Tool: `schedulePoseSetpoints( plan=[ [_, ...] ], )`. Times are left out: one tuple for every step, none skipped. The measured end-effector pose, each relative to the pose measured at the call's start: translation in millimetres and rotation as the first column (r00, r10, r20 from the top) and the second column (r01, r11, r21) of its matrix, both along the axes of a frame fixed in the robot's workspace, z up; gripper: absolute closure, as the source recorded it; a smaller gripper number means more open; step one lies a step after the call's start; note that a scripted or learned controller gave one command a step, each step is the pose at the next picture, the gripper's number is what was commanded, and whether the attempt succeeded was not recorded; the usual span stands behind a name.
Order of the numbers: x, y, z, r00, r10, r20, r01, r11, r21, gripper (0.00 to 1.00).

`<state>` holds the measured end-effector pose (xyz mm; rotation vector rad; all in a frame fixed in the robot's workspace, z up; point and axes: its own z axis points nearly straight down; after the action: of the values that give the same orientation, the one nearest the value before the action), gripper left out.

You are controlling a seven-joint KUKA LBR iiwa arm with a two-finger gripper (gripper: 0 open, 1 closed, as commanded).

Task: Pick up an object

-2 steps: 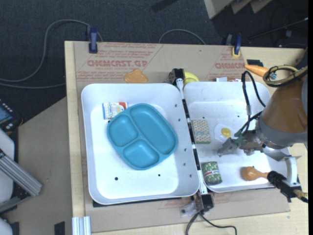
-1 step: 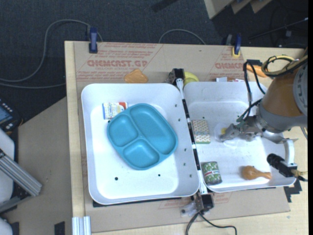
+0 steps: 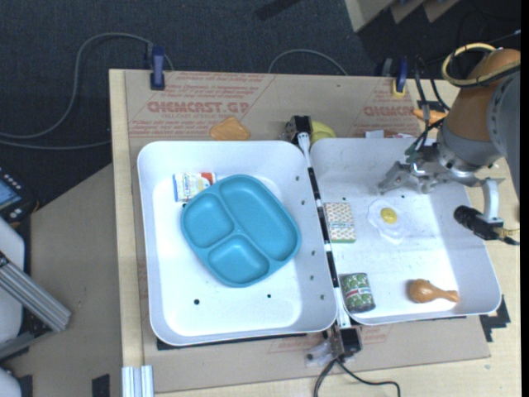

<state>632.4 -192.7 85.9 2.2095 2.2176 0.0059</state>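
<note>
Two bins [image 3: 165, 304]: plate [image 3: 240, 229], egg [image 3: 388, 217].

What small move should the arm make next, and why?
Probably move the gripper toward the camera and lower it over the fried egg: the gripper hovers at the far side of the right bin, and the egg lies closest to it, apart from the other items.

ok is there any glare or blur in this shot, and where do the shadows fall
Camera view: even, soft light; the two shallow white bins look bright but not blown out; the blue divided plastic plate casts a faint shadow; the grey arm's pincer looks slightly soft, its shadow dim beneath.
</note>
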Motion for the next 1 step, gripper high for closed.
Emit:
schedulePoseSetpoints(
  plan=[
    [-34.9, -16.5, 21.9, 1.000, -0.006, -0.012, 0.006, 1.000, 0.005, 0.00]
  ],
)
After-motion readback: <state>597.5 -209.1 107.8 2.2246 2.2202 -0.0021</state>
